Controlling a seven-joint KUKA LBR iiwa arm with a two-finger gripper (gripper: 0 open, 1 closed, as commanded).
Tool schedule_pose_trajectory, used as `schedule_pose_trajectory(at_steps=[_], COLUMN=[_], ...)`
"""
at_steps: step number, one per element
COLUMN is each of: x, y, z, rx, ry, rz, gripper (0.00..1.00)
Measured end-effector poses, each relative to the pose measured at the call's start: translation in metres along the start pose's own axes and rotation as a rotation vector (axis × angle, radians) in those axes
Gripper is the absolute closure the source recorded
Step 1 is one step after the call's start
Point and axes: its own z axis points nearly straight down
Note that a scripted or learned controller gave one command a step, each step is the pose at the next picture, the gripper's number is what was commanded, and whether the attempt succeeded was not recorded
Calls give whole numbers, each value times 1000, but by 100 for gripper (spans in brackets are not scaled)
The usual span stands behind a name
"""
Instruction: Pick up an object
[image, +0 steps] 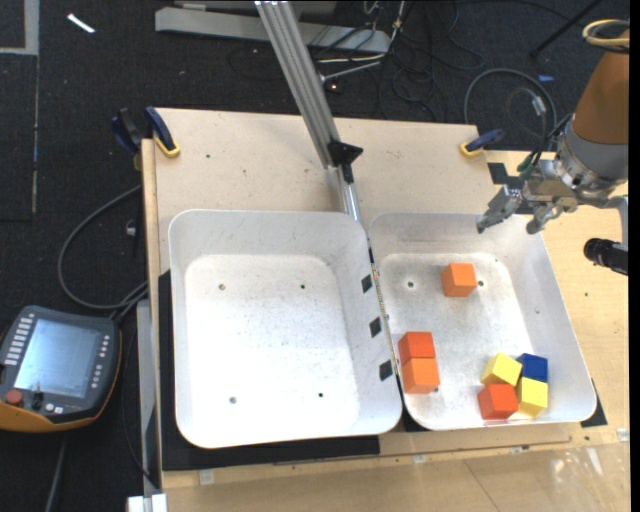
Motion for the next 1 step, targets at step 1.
schedule_pose_trajectory(at_steps=[1], x=[34], y=[-24], z=[121], rx=[6], ry=[3], rz=[0], gripper=[0])
